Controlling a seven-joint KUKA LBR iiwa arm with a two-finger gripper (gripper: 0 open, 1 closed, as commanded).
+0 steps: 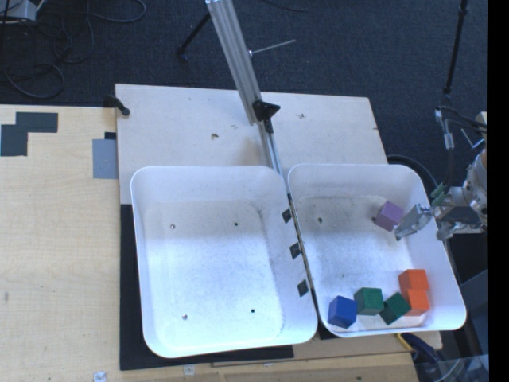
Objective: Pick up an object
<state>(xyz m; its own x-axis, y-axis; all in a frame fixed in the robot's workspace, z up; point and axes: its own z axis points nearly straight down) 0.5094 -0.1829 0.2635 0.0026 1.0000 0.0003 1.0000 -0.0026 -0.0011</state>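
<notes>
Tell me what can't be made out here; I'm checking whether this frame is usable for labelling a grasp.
- The hand, camera view: small and blurred at the right bin's rim; its contact with the purple block is unclear.
- The arm: cut off by the right edge.
- The two green blocks: too small to tell whether they touch.

My table (48,237) is pale wood, with a whitish board (191,126) and a black mat (127,293) on it. Two shallow white plastic bins sit side by side there: the left bin (159,189) and right bin (429,205), rims touching.
</notes>
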